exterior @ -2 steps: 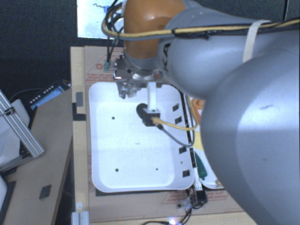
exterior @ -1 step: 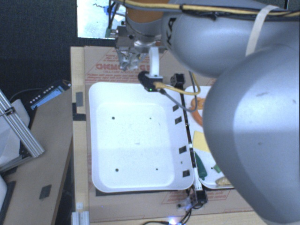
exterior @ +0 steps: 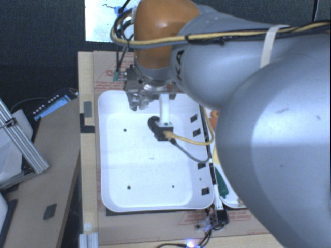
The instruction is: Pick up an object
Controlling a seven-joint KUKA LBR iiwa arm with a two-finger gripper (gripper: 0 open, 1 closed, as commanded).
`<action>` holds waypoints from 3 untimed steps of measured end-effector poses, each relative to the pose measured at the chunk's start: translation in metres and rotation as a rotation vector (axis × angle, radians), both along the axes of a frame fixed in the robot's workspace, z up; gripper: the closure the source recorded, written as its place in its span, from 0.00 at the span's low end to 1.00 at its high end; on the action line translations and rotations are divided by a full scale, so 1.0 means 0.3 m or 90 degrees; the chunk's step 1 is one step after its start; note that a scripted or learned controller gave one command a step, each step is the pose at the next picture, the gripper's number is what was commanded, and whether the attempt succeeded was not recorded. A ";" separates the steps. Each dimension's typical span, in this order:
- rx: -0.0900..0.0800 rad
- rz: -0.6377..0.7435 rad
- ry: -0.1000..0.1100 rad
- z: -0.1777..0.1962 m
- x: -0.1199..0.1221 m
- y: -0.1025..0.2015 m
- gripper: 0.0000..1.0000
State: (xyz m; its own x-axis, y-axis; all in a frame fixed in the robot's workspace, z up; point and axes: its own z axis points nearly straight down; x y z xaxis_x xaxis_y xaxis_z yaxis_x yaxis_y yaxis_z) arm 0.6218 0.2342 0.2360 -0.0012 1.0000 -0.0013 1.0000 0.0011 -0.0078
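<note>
From my console the only graspable items I could make out were in the right bin (exterior: 234, 202): a green object (exterior: 221, 184) and, farther back, an orange object (exterior: 212, 116). Both showed only as slivers past the arm (exterior: 269, 118). The visible strip of the green object ran lengthwise from far to near, roughly along the divide between the bins. I could not tell which end was its head. The orange object showed too little for me to read any axis.

The left bin (exterior: 106, 154) lay open across its floor, with clear room toward its near and left rims. The dark clips along the shared edge crowded its right side. The arm's grey bulk covered almost all of the right bin.

The gripper (exterior: 151, 107) hung below the orange band (exterior: 160, 25) over the far part of the left bin. A dark fitting (exterior: 155, 125) with a yellow cable (exterior: 189, 140) sat just under it. I could not tell whether the gripper was spread or pressed together. Both objects lay to its right, across the divide, the orange one near and the green one well apart, toward the near edge.
</note>
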 end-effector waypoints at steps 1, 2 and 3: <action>0.003 0.002 -0.011 0.193 0.164 0.000 1.00; 0.004 0.003 -0.015 0.644 0.158 0.001 1.00; 0.004 0.004 -0.015 1.027 0.153 0.000 1.00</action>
State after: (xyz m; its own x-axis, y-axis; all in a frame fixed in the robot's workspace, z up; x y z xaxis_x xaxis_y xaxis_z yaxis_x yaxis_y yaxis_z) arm 0.6677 0.2343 0.5440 -0.0076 1.0000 0.0049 0.9999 0.0075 0.0155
